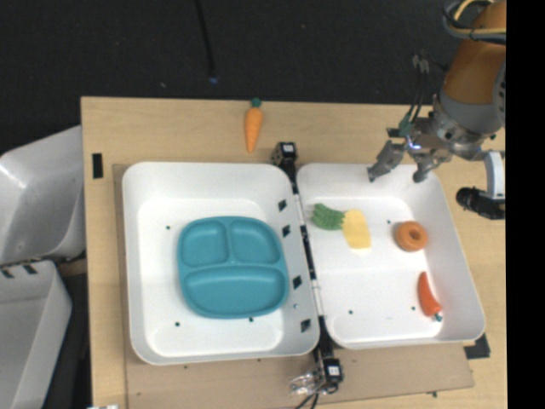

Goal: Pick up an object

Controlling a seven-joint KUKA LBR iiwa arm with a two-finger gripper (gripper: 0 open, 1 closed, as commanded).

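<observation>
The gripper (398, 168) hangs over the far edge of the right bin (375, 322), fingers spread apart, nothing between them. Just below it lie an orange ring (411, 236), a yellow block (356, 229) touching a green piece (327, 217), and a red pepper (428, 295). Farther left, a teal divided plate (232, 265) sits in the left bin (149, 228); a carrot (253, 125) rests on the wooden bench (170, 122).

**One fixed camera above the bench**

The camera looks down at a slant from the near side, far enough to take in the whole bench (102, 254) and both bins: left bin (145, 313), right bin (383, 313). The arm (473, 75) enters from the right, at the upper corner
</observation>
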